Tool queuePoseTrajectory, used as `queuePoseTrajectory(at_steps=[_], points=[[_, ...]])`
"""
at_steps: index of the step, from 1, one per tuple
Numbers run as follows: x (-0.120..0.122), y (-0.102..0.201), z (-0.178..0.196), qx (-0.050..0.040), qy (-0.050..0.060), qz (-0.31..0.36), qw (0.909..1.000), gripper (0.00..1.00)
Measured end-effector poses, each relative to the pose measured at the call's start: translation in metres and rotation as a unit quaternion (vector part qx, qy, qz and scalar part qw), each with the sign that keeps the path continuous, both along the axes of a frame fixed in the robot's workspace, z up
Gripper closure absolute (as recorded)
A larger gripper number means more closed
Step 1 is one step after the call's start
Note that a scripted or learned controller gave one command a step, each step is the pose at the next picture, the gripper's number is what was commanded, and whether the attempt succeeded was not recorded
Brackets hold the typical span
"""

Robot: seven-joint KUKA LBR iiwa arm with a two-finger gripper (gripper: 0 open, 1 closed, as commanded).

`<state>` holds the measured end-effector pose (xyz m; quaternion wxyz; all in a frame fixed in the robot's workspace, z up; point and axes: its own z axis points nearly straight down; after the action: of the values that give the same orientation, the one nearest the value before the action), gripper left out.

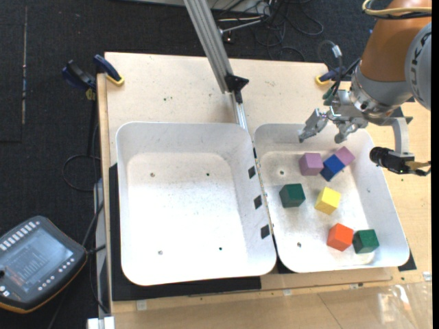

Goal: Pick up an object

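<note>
My two-finger claw (324,133) hangs over the far edge of the right shallow white bin (384,204), its fingers (306,130) spread apart with nothing between them — one points out toward the left, the other sits closer to my wrist. My grey arm with the orange band (392,46) comes in from the right above it. All the pieces I might take lie in this right bin. Nearest my claw is a row of three small blocks: a light purple cube (311,163), a blue cube (333,166) touching it on the right, and a second purple block (345,156) just beyond the blue one, tipped up against the bin's wall. The blue cube sits turned on the diagonal, one corner pointing toward the near edge of the bench; as cubes, none has a long axis I can name. Below them, a dark green cube (293,195) and a yellow cube (328,200) lie near each other but apart — the yellow one also turned cornerwise. At the bin's near right corner an orange-red cube (340,237) and another dark green cube (365,240) sit touching. The left white bin (137,142) lies beside it on the pale wooden bench (171,88).
</note>
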<state>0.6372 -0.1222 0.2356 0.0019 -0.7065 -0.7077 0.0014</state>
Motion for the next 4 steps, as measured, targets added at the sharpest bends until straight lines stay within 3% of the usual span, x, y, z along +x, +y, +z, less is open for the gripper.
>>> queuePoseTrajectory(at_steps=[1,3,4], points=[[0.001,0.0,0.003,-0.0004,-0.003,0.0,1.0,0.0],[-0.01,-0.01,-0.105,-0.001,-0.001,-0.001,1.0,0.0],[-0.004,-0.012,-0.113,-0.0036,-0.013,-0.001,0.9999,0.0]])
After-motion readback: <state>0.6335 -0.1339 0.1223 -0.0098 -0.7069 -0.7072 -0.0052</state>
